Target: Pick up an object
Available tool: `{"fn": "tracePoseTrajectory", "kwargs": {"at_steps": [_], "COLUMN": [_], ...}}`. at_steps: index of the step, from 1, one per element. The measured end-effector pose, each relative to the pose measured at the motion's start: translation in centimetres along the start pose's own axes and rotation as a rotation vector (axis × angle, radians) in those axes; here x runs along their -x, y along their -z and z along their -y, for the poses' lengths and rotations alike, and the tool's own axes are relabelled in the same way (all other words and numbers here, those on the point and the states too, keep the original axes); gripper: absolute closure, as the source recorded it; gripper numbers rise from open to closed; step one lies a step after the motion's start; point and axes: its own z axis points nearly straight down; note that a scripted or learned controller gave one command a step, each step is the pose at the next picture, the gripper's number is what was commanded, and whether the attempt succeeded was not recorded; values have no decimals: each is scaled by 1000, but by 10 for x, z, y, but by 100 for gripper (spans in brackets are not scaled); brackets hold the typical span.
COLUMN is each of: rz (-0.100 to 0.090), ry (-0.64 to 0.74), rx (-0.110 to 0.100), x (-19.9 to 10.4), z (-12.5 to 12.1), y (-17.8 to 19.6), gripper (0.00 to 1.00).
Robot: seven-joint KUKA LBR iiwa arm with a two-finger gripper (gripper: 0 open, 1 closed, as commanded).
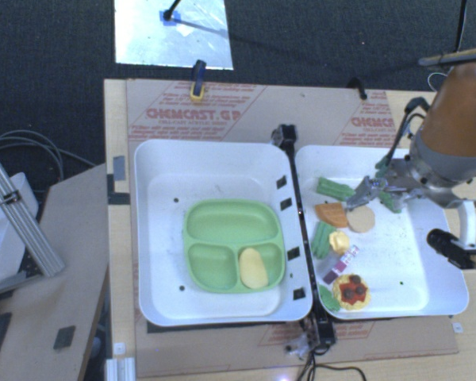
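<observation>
Down in the right bin [440, 288], my end effector [365, 194] hung narrow and empty over the tan disc [362, 221]; next, I judged, descend and close.

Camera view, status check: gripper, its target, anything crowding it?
Gripper low in right white bin, over round tan disc. Nothing seen held. Orange wedge and green pod crowd close.

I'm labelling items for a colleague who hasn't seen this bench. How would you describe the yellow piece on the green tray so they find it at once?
Start at the left white bin, which holds a green divided tray. Look in the tray's lower right compartment: the pale yellow oval piece lies there. It is the one item on the tray; the other toy foods sit in the right bin.
</observation>
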Motion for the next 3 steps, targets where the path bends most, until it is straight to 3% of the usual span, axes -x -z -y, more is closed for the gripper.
{"fn": "tracePoseTrajectory", "kwargs": {"at_steps": [1,2,3], "rz": [-2,-1,-3], "ry": [-3,-2,11], "rx": [-9,1,9], "x": [-1,-1,-92], "z": [41,37,14], "y": [-150,-133,-42], "gripper": [0,100,100]}}
